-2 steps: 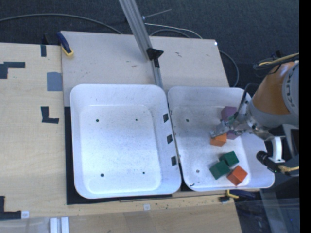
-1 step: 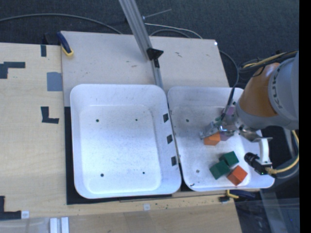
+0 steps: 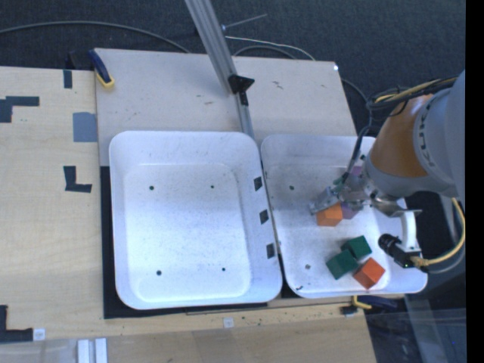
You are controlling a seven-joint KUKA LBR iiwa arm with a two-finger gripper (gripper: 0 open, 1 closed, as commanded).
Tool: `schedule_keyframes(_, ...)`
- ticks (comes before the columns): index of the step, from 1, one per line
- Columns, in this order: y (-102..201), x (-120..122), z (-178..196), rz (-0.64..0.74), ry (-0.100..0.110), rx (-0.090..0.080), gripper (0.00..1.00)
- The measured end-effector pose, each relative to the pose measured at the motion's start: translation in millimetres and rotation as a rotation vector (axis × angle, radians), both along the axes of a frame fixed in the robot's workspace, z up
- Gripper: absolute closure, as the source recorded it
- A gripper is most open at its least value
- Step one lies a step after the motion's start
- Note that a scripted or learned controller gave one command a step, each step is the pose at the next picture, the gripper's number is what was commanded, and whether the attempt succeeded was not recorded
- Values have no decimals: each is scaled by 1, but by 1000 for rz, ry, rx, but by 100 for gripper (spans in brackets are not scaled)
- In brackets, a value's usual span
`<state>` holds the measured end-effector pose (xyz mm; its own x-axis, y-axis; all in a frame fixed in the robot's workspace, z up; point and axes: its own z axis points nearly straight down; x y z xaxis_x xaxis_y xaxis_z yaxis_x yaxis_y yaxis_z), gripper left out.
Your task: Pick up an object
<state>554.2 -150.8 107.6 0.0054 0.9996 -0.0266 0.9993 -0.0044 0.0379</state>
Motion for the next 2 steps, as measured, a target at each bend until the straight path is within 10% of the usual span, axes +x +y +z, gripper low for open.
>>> schedule_keyframes(1,-29,37,-1,8,12,19,0)
schedule_keyframes(2,-2,14,0,6,-8,3,0)
